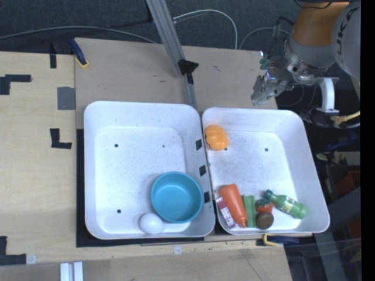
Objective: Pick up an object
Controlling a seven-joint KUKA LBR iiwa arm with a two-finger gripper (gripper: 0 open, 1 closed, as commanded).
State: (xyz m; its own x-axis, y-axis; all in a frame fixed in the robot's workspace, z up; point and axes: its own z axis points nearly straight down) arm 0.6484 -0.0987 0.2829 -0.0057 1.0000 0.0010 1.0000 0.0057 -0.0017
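The grey arm with its orange band (319,10) is reaching in above the far right corner of the right-hand shallow white bin (293,124), and its two-finger gripper (262,95) is hanging just outside that bin's far rim, over the bare wooden bench (129,69). Nothing is sitting between its fingers; whether they are spread or closed cannot be told from this slant.

Taking the right-hand bin as the landmark, the things to pick are lying as follows. A rounded orange plastic fruit (216,137) is resting in its far left corner, touching or nearly touching the left wall. Along its near wall a cluster is lying together: an orange carrot-shaped toy (233,202) leaning against a flat red and white packet (225,212) on its left, a small upright green block (249,211) just beside the carrot's right, a small dark brown round piece (264,219) next to that, and a green plastic bottle (287,205) lying on its side toward the near right corner.

Just left of the right-hand bin, the second shallow white bin (99,133) is sitting flush against it. In that one, a round blue plastic bowl (176,196) is standing upright close to the shared wall, and a small white ball (151,222) is touching the bowl's near left edge.

A grey metal pole (167,25) is slanting up from a black clamp beyond the meeting point of the two bins.
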